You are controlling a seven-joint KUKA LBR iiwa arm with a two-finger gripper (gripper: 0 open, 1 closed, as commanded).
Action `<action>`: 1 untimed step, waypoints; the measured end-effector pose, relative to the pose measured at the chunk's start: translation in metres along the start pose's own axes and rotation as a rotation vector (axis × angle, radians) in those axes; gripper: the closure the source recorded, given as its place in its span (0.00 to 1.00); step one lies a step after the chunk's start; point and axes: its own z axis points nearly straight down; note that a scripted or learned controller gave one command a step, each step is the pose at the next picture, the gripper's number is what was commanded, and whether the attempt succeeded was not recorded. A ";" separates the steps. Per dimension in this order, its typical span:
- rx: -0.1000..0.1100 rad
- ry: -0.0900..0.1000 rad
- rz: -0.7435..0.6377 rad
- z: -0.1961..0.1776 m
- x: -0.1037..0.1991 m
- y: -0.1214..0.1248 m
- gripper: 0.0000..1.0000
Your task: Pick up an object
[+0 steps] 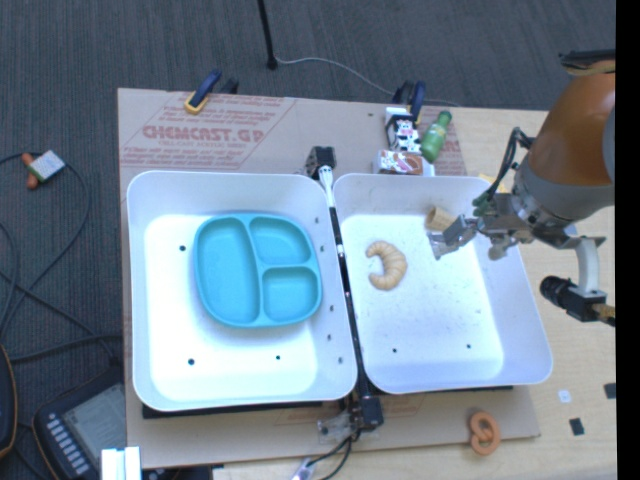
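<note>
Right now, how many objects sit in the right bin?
2: a croissant left of centre in the right bin, and a small tan piece near its back wall. The arm may hide more.

A sheet of brown cardboard [215, 128] printed with red lettering lies under both bins on the bench, with grey carpet [80, 38] around it. A blue-and-yellow clamp [203, 90] grips its far edge, and a second blue clamp [416, 95] sits further right. A green bottle [434, 136] lies beside a small printed packet [401, 155]. A black cable [268, 28] crosses the carpet, where a small white-and-orange device [44, 166] rests
</note>
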 end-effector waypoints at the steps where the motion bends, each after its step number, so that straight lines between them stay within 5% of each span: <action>1: -0.008 -0.001 0.001 0.131 0.005 -0.005 0.00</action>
